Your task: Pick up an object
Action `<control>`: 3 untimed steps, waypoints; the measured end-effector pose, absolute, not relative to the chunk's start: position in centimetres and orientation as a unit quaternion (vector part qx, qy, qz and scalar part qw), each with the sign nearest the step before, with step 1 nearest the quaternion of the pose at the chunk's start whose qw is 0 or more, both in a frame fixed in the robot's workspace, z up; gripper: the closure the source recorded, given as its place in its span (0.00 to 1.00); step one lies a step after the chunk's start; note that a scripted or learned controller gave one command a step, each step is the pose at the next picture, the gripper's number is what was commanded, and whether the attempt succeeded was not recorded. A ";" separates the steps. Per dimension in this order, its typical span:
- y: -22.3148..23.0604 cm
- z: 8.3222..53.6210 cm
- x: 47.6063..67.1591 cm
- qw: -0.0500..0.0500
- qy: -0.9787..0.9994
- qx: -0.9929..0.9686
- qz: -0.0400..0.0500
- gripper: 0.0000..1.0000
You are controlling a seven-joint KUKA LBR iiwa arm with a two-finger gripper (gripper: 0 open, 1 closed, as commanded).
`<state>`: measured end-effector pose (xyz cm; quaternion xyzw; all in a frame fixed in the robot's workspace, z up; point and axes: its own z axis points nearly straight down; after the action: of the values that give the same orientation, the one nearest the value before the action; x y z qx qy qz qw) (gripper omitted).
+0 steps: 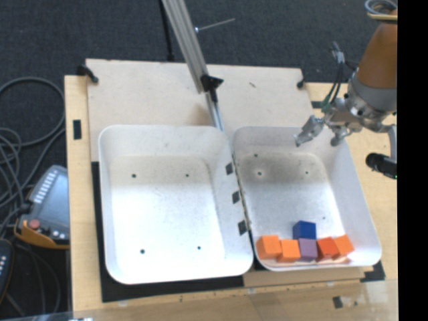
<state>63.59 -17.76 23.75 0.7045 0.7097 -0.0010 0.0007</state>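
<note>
You're looking at the gripper (322,133) hanging over the far-right corner of the right bin (281,179), fingers spread apart w/ nothing between them. Blocks are sitting in a row along that bin's near edge: orange block (269,246) at the left end, then a smaller orange one (290,249), purple block (307,249), and two more orange blocks (335,247) twd the near-right corner. Blue block (304,230) is sitting just behind the purple one, touching it. Left bin (167,206) is lying alongside.
</note>
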 end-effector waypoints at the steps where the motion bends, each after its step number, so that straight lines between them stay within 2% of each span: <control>1: -14.0 18.5 58.5 -0.003 0.708 0.706 -0.002 0.00; 2: -17.0 29.4 57.2 0.006 0.707 0.708 0.002 0.00; 3: -15.4 10.8 50.1 -0.003 0.707 0.707 -0.002 0.00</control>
<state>50.14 -15.42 10.85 0.7074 0.7068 -0.0019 -0.0030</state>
